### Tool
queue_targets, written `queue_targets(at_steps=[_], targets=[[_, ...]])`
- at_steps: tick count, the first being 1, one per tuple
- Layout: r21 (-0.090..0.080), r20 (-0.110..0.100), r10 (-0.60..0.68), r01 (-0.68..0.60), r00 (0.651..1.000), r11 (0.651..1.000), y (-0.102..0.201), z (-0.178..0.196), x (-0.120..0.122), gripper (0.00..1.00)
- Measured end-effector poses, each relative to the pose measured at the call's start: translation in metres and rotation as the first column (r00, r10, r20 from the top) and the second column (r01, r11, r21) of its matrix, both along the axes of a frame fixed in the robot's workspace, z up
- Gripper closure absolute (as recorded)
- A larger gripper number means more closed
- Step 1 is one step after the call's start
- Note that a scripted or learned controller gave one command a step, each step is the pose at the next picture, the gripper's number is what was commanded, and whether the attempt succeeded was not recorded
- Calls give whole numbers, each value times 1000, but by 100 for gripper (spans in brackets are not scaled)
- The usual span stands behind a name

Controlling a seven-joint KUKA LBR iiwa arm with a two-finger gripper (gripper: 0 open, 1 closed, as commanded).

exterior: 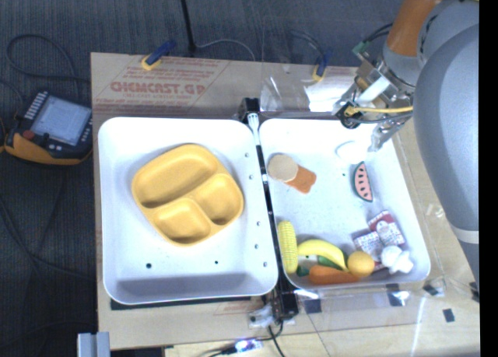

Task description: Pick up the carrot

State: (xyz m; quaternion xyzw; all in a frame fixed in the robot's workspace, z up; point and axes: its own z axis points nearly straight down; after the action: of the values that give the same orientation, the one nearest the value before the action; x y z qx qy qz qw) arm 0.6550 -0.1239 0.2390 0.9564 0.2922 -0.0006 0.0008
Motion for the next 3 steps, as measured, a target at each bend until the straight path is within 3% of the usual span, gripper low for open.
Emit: queue_targets(at_steps=[1,2,3], targets=[[3,-3,183,-183,983,983,71,-56,-52,0],[3,-4,227,-227,974,974,111,-55,-123,0],[3,-4,239,-239,971,971,11,-115,-132,0]])
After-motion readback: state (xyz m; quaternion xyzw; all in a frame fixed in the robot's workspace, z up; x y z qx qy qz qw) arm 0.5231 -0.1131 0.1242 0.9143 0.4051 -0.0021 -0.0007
